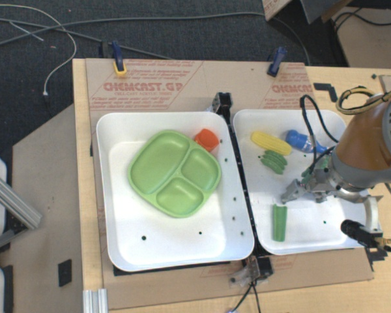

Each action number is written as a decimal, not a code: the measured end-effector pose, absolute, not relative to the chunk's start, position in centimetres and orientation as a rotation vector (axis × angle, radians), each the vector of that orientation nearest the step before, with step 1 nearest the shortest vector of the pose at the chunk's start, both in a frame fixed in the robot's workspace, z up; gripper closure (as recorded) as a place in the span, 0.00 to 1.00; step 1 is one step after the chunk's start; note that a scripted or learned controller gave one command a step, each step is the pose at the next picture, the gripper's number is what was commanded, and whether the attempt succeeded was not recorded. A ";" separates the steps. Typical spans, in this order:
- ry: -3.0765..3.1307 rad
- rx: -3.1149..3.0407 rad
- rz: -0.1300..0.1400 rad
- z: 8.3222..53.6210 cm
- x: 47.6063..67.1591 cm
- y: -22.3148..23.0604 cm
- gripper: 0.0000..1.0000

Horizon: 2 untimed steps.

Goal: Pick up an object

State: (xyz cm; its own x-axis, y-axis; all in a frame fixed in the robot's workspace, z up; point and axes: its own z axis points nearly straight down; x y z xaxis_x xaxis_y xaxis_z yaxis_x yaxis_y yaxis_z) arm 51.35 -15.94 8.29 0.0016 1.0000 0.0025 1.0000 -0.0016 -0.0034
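Camera view had the tool (292, 193) low in the right bin (326, 240), just above the green stick (279, 222), seemingly lining up a grasp. Whether it gripped anything, or how wide it stood, I could not tell.

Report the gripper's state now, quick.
Gripper: over the right bin, just above the green stick; open or shut cannot be told, and nothing is seen held between its fingers.
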 end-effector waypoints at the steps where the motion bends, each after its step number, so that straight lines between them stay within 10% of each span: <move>1: -2.220 -2.223 -0.003 9.6 51.5 -16.0 1.00; 2: -2.227 -2.223 -0.005 15.5 51.7 -15.1 1.00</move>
